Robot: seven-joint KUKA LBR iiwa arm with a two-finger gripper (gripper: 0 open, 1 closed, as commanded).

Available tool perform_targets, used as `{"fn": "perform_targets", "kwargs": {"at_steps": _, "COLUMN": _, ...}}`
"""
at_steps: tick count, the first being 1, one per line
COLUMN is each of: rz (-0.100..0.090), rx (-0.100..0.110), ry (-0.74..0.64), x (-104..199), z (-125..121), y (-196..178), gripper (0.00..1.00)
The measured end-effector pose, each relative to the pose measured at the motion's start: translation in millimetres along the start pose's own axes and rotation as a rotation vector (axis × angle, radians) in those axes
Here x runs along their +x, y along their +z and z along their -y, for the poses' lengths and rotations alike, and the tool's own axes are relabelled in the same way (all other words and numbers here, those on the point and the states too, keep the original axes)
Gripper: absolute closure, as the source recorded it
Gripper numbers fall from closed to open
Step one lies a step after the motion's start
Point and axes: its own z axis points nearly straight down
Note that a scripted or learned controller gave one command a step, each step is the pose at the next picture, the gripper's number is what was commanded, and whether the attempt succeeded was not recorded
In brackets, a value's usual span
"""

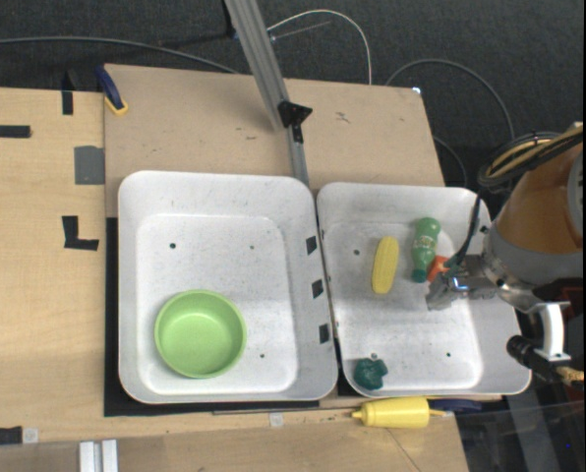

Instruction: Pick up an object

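In the right bin (401, 347) lie a yellow corn-like piece (384, 265), a green bottle-shaped toy (426, 244) with an orange bit beside it (436, 266), and a small dark green object (371, 372) at the bin's front rim. My gripper (448, 285) reaches in from the right and sits low over the bin's right side, just right of the green toy and touching or nearly touching the orange bit. Nothing shows clearly between its fingers. The grey and orange arm (539, 224) stands behind it.
The left bin (146, 205) holds a light green bowl (201, 332) at its front left. A yellow bottle-like object (396, 413) lies on the bench in front of the right bin. A metal pole (263, 57) slants down to the bins' back divide. Cables run behind.
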Motion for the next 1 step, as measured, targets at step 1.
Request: {"fn": "perform_targets", "kwargs": {"at_steps": 1, "rz": 0.001, "rx": -0.001, "ry": 0.001, "x": 0.1, "z": -1.1, "y": -52.5, "gripper": 1.0}}
